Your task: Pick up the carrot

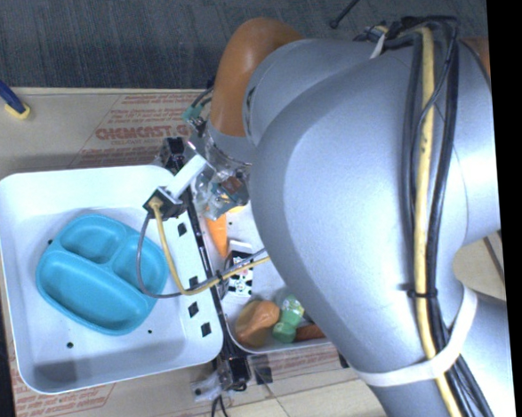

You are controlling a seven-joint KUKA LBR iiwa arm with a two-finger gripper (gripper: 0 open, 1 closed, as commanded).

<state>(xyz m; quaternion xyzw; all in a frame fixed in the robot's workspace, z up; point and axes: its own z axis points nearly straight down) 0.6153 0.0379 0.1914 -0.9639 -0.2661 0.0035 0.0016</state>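
Observation:
A bright orange piece (218, 235), which looks like the carrot, lies at the left edge of the right bin (230, 339), mostly hidden by the arm. My gripper (213, 187) hangs just above it, near the wall between the two bins. The gripper's tip is blurred and partly covered by the wrist. A darker orange strip (311, 332) pokes out from under the arm at the bin's front; I cannot tell what it is.
The left bin (15, 265) holds a blue divided plate (101, 272). A tan rounded item (255, 318), a green item (288, 321) and a white spotted piece (239, 283) sit in the right bin's front. The grey arm (367, 196) covers most of that bin. A cable (153, 255) loops over the left bin.

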